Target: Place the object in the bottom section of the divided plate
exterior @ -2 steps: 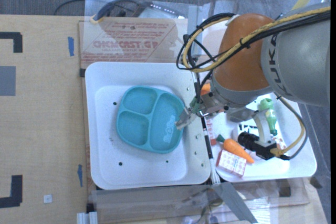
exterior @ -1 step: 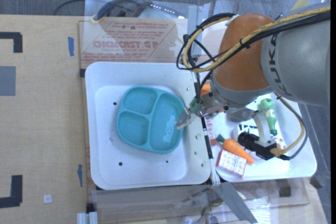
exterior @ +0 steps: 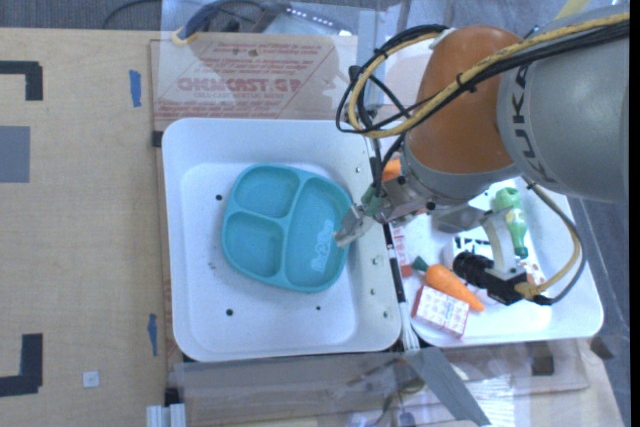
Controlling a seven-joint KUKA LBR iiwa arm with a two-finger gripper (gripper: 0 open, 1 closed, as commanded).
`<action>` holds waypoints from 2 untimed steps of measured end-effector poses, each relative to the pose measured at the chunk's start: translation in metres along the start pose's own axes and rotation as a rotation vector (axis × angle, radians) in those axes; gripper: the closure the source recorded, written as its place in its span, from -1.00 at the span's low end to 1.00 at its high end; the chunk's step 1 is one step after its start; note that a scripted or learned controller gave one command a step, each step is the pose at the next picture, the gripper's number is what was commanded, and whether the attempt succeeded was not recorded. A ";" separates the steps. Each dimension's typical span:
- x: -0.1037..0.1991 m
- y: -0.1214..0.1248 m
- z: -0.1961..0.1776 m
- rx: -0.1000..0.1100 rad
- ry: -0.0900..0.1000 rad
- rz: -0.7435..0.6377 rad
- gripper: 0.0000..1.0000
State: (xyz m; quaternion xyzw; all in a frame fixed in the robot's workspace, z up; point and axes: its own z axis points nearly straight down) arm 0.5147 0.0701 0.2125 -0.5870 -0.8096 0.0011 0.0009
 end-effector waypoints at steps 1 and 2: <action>0.000 0.000 0.000 0.000 0.000 0.000 -1.00; 0.000 0.000 0.000 0.000 0.000 0.000 -1.00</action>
